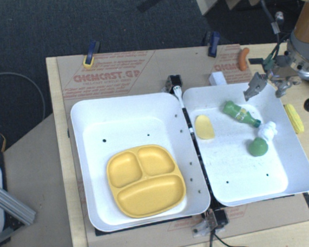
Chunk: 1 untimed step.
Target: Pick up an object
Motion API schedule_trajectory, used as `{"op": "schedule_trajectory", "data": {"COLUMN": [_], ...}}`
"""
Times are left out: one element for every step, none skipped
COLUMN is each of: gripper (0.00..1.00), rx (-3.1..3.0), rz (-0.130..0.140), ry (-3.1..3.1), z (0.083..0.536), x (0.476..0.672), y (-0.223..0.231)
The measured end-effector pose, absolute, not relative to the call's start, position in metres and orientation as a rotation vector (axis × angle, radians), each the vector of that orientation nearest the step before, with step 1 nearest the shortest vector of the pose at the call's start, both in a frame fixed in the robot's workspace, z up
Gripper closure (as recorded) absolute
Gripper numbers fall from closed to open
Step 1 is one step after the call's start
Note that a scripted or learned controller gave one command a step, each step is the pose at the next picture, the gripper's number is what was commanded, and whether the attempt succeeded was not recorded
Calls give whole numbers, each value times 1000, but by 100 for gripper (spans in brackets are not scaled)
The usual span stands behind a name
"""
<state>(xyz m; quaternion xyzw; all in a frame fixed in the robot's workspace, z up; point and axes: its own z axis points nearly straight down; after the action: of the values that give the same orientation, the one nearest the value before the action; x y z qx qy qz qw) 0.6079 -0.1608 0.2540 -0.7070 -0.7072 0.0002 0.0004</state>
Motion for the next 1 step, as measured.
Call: {"op": "schedule_trajectory", "data": {"gripper": [100], "rx": [-2222], "rz": [-2], "ry": [-2224], "z": [265], "x": [609], "y": [-161]}}
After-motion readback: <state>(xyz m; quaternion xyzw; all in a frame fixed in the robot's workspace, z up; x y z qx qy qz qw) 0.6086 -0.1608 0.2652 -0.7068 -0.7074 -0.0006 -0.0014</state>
